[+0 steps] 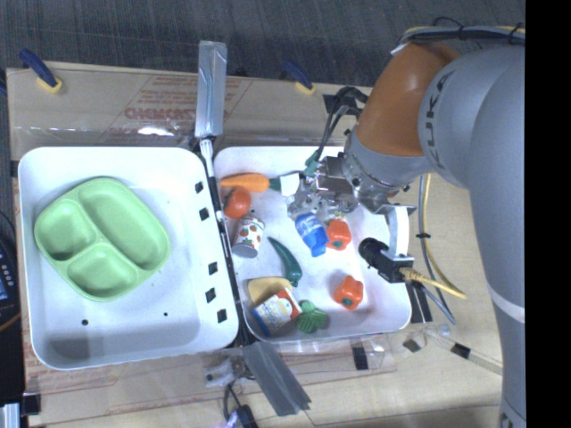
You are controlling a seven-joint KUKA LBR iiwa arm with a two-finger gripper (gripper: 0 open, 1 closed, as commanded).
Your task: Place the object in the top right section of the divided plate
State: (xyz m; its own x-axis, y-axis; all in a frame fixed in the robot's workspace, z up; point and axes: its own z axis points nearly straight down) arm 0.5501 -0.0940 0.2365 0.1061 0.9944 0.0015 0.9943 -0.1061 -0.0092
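Note:
The green divided plate (100,235) lies in the left bin (53,328), with one long section and two smaller ones. My gripper (317,208) hangs over the upper middle of the right bin (393,315). Directly under it is a blue toy container (312,234), tilted, with a small orange-red toy (338,234) touching its right side. Whether the blue container rests on the bin floor or is lifted is unclear.
The right bin also holds a carrot (245,183), a red tomato (237,203), a small spotted can (249,236), a green chili (285,259), an orange pepper (349,291) and a printed can (278,310) beside a green toy (310,317). A metal divider (211,96) stands between the bins.

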